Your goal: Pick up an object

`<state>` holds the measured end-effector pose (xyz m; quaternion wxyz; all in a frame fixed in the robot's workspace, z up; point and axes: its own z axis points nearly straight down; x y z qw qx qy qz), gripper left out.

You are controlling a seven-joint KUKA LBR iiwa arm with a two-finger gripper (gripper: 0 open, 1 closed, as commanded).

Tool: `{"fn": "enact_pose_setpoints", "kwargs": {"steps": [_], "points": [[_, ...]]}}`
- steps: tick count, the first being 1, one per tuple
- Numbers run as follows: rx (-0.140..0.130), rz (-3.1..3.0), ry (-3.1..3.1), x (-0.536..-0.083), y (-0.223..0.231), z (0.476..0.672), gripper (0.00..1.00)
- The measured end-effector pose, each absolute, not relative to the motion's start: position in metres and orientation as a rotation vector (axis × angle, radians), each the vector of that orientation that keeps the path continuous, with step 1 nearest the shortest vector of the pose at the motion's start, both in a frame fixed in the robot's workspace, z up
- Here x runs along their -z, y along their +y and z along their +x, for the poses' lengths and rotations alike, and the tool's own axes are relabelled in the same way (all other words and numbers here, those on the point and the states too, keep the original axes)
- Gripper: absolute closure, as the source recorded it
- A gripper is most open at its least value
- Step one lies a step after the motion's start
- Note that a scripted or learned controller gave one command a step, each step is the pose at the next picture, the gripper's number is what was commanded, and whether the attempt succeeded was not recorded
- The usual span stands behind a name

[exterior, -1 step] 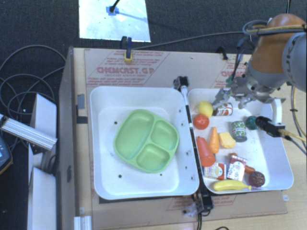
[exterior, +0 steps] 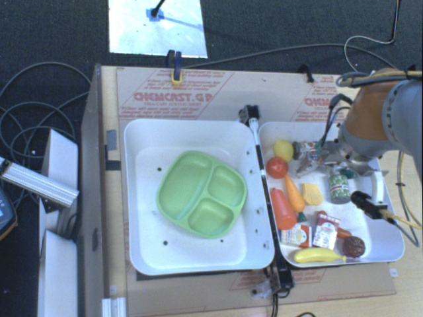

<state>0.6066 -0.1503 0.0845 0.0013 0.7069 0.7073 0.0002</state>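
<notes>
Bench [exterior: 198, 91]: carried two shallow white bins side by side; printed cardboard sheeting lay beneath them.
Left bin [exterior: 152, 243]: held one item, the green plate.
Right bin [exterior: 386, 243]: held the loose toy food items, crowded toward its left and front.
Arm [exterior: 380, 114]: grey with an orange band above the wrist; entered from the right and was positioned over the rear of the right bin.
Green plate [exterior: 201, 193]: divided into compartments; lay flat near the middle of the left bin.
Gripper [exterior: 312, 157]: sat low over the rear of the right bin, just beside the lemon; whether its jaws were apart or together could not be told, and no item was seen between them.
Banana [exterior: 319, 255]: lay along the front of the right bin.
Carrot [exterior: 293, 193]: lay at a slant near the left wall, between the red pepper and the cheese.
Red pepper [exterior: 283, 210]: lay just beside the carrot, on its left.
Green-labelled can [exterior: 340, 185]: stood right of the cheese.
Cheese wedge [exterior: 312, 193]: lay mid-bin.
Lemon [exterior: 283, 150]: lay at the rear left corner.
Tomato [exterior: 277, 168]: lay touching or just in front of the lemon.
Red cartons [exterior: 312, 232]: two lay behind the banana.
Dark round item [exterior: 354, 246]: lay right of the banana's tip.
</notes>
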Motion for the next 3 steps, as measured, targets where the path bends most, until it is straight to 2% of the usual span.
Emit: {"fn": "enact_pose_setpoints", "kwargs": {"steps": [1,2,3], "points": [[0.031,2.235,2.254,-0.118,-0.161,0.66,0.0],[0.001,2.22,2.222,-0.084,-0.183,0.612,0.0],[-0.001,2.22,2.222,-0.084,-0.173,0.571,0.0]]}}
